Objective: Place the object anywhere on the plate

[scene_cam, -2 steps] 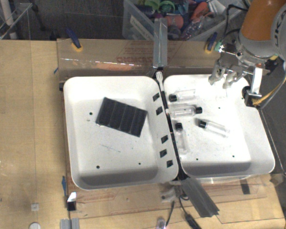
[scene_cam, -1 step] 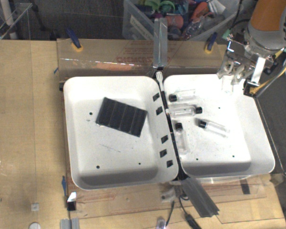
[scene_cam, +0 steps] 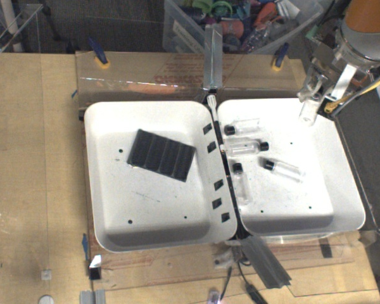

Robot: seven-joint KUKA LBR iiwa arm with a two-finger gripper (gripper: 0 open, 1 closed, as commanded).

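Though glare blurred the gripper (scene_cam: 309,103), its fingers seemingly clasped a clear vial (scene_cam: 308,111); the black ridged plate (scene_cam: 161,154) lay left.

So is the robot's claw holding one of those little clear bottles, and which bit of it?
The gripper seems to hold a clear vial near its top, above the right bin; the exact grip spot is unclear.

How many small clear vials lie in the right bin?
4, all in its left half: one vial at the top, one below it, one right of centre, one lowest, beside the divider.
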